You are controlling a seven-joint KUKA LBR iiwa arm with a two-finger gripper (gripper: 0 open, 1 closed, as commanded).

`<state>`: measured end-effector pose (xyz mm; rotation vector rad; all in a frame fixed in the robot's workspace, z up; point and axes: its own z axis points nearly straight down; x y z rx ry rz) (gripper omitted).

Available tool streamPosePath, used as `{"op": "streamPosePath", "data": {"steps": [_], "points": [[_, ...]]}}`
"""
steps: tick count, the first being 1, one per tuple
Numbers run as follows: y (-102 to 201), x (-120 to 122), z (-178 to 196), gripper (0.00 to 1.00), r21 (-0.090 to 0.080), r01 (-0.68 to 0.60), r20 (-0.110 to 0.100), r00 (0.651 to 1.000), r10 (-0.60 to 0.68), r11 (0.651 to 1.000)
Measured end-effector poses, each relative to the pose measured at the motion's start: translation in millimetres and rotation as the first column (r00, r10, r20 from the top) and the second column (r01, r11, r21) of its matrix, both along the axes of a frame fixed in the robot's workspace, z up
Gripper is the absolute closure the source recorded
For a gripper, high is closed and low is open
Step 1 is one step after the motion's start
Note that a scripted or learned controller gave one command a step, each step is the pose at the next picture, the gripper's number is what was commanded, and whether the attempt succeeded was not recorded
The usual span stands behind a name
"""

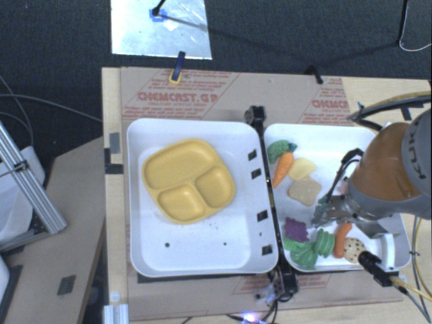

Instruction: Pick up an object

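Orange-banded arm (395,171) reaching in from the right, gripper (327,214) parked low over the right bin (337,132). Can't tell the tool's state, too dark and blurry down there. Toy food all piled in that bin, presumably so any pick has a target close by: carrot (283,169), pale block (305,192), purple piece (295,229), green piece (312,249), cookie (352,249). Closest to the tip looks like the green piece, with the small red-orange piece (343,232) just beside. Yellow divided tray (188,180) sitting alone in the left bin (138,248), probably the drop-off spot. Nothing visibly grabbed, so pick not done yet.
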<state>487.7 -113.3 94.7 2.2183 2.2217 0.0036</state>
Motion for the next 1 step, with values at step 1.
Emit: {"op": "streamPosePath", "data": {"steps": [1], "points": [[71.6, 0.7, 94.5, 1.0, 0.001, -0.009, 0.006, 1.0, 0.009, 1.0]]}}
